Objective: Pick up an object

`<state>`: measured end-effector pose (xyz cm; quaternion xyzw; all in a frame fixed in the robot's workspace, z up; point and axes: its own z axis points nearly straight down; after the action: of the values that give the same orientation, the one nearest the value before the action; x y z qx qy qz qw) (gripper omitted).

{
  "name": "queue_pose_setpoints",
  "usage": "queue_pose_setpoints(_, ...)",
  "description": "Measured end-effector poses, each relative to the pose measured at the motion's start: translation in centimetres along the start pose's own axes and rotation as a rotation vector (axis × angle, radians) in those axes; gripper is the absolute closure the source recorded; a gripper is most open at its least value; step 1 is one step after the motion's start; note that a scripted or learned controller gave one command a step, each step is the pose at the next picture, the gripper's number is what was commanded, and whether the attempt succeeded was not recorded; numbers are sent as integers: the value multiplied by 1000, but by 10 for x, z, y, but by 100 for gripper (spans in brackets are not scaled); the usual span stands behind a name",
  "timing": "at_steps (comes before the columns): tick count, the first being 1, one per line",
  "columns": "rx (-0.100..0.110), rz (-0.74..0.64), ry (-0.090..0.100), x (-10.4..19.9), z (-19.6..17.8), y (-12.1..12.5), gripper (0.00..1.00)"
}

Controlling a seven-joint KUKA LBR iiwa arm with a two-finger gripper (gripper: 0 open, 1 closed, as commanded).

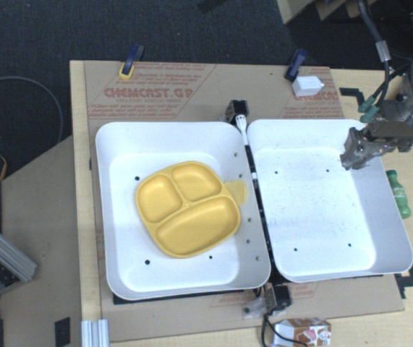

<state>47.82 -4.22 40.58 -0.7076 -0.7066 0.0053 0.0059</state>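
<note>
A yellow divided plate with three compartments lay in the left bin, roughly at its centre, turned at a slant to the bin's walls. A small pale yellow object lay against the plate's right edge, near the bin's right wall; what it was could not be made out.

The gripper hung over the far right part of the right bin, well apart from the plate. Whether it was wide or narrow could not be told, for the view was too coarse there. Nothing could be seen held in it.

Both bins stood on a brown board. Printed in red on the board, beyond the left bin, was writing that read roughly "CHEMCAST GP", with smaller lines above and below it too fine to read. Similar red print showed beyond the right bin, partly covered by a small white block.

A green bottle-like thing lay just outside the right bin's right wall, its label too small to read.
</note>
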Motion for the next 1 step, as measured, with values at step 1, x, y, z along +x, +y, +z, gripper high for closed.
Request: queue_pose_setpoints(1,-9,-13,2,105,29,1,100)
